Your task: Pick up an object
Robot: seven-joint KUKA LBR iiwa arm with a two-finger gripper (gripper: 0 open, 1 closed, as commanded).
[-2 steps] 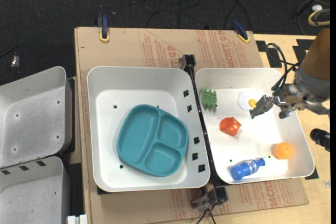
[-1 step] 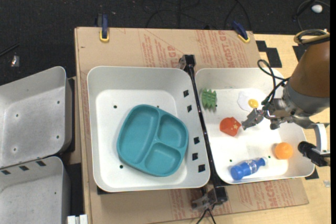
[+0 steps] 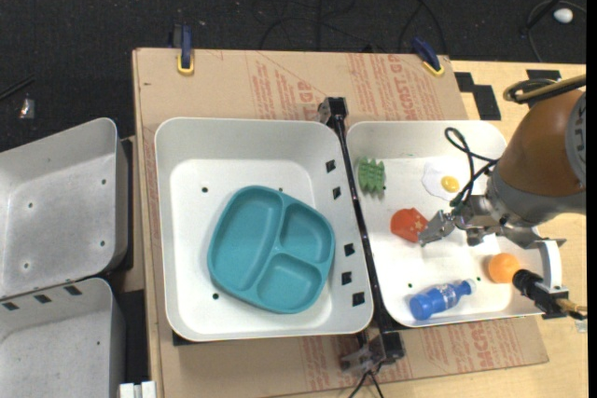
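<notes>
Gripper [image 3: 438, 229] low in the right bin [image 3: 401, 165], its tips just beside the red object [image 3: 408, 224].

The main risk, as I judge it, is a sideways nudge: the tips look offset to the arm side of the red object rather than astride it, so closing or descending from here could push it away toward the divider or close on nothing. The fingers look slightly spread with nothing between them; whether a tip already touches the red object I cannot tell. Nearest after that piece is the fried egg toy [image 3: 441, 181], just beyond the tips. The orange ball [image 3: 503, 267] and blue bottle [image 3: 438, 298] sit nearer the camera. Farther off is the green toy [image 3: 373, 175], and farthest the teal divided plate [image 3: 271, 248] in the left bin [image 3: 177, 200].
</notes>
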